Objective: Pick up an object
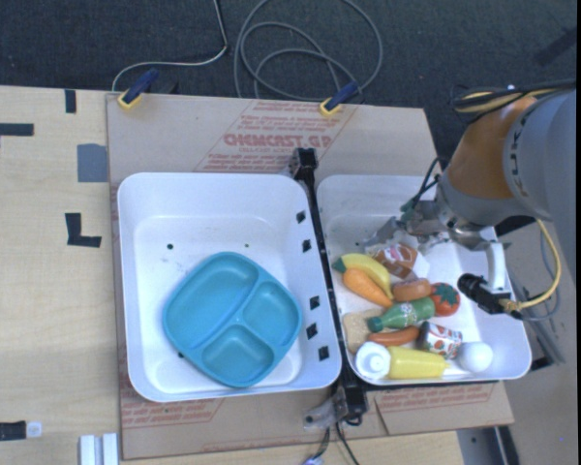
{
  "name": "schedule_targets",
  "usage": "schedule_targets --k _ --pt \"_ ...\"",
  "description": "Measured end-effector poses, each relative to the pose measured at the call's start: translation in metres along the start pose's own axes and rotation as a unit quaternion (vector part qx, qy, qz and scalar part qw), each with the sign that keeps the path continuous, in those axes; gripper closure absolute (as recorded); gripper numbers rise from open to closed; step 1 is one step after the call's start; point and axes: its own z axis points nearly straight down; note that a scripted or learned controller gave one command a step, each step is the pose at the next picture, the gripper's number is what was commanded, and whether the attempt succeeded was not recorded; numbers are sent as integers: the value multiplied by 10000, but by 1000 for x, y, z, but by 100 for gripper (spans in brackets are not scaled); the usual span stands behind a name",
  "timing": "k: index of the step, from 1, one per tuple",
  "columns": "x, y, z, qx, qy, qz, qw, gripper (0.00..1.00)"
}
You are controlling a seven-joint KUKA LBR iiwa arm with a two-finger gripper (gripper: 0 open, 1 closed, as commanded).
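Note:
The right white bin [344,197] holds a heap of toy food in its near half. In it lie a yellow banana [362,263], an orange carrot [367,285], a brown speckled piece [400,258], a green vegetable [408,313], a red tomato [446,298], a yellow corn cob [416,363], a white egg [476,356] and a small can [441,337]. My gripper [392,231] hangs low over the bin's middle, just behind the speckled piece and the banana. Nothing is visibly held in it.
The left bin [140,201] holds a blue divided plate [232,318]. A black divider [315,250] runs between the bins. The arm's grey body and orange band [484,153] cover the right bin's far right side. Cables [310,46] lie behind the bench.

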Motion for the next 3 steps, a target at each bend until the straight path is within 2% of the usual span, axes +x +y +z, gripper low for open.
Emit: schedule_targets --k 1,2,3 --pt "-30 -88 18 104 -30 31 9999 0" --pt "-30 -85 7 98 -37 21 9999 100" --pt "-2 -55 -34 119 -17 -4 9999 100"
